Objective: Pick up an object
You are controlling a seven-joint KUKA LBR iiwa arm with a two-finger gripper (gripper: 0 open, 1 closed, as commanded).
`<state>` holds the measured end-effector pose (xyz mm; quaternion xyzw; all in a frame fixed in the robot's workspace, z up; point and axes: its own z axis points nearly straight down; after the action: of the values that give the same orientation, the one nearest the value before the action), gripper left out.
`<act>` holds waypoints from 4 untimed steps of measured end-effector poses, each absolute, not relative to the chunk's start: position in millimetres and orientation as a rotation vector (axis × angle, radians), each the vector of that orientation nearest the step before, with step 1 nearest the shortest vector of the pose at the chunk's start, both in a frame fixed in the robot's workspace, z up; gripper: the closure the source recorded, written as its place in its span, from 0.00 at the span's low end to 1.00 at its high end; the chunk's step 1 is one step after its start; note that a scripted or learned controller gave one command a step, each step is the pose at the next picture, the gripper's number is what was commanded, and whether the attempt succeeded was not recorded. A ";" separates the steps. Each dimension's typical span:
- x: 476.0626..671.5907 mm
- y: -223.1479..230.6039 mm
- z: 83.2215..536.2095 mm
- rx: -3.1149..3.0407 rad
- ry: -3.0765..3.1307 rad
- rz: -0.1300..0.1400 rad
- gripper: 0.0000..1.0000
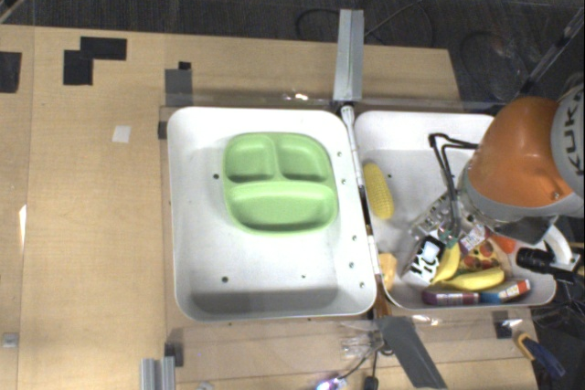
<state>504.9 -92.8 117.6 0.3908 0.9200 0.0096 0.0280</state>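
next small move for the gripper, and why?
Probably a short straight descent. The gripper hangs low over the clutter at the right bin's near end, about over the bananas, and nothing is visibly between its fingers. The corn cob lies apart.

Single fixed camera above (slanted) over both bins [274, 128].

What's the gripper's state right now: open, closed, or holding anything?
Gripper: cannot be told. It is low in the right bin, over the clutter beside the banana.
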 end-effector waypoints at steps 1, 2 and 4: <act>594.0 -98.3 113.3 1.535 2.735 0.005 1.00; 594.0 -98.4 113.3 1.535 2.735 0.005 0.00; 514.1 -132.5 103.4 1.703 2.621 0.022 1.00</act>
<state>514.1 -132.5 103.4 0.5447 0.8386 0.0072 0.0079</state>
